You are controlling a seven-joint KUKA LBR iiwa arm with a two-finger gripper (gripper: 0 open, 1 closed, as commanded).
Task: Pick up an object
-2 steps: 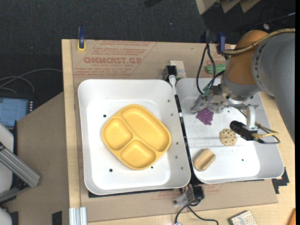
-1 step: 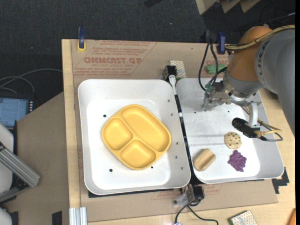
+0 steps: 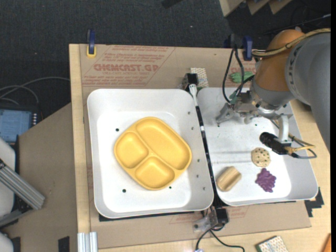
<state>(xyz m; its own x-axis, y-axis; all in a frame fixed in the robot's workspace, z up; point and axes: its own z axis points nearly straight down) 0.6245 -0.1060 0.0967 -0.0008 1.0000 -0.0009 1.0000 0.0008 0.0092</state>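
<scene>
The risk from here is a grab at nothing: the pincer (image 3: 234,117) hangs over a bare stretch at the far end of the right bin (image 3: 231,143), and closing where it is would, I judge, catch only air or scrape the floor. A descent aimed badly could also nudge a small piece aside instead of straddling it. Its fingers (image 3: 220,119) stand spread apart, released, with nothing between them and nothing touching them that I can make out. Candidates for the pick lie nearer the camera in the same bin, well apart from the pincer: a round speckled cookie (image 3: 261,156), a purple grape bunch (image 3: 266,179) just beside it, and a tan block (image 3: 229,178) near the front rim. Farther out, the left bin (image 3: 105,114) holds a yellow divided plate (image 3: 152,152).
</scene>
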